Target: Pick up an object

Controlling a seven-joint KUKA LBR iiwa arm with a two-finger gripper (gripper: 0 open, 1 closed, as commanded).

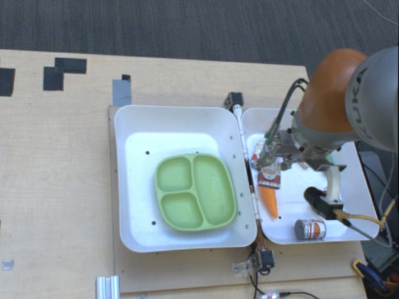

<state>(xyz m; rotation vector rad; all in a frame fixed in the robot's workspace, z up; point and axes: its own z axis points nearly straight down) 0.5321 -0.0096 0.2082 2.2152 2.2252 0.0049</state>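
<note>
Crowding gripper [269,167] — carrot [269,201] below, can [310,230] nearby; claw state can't tell.

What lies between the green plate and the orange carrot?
In the camera view, the two bins' adjoining white walls lie between the green plate and the orange carrot.

You see an orange carrot [269,202] lying flat in the right bin [349,232], a small can [310,230] on its side nearby.
</note>
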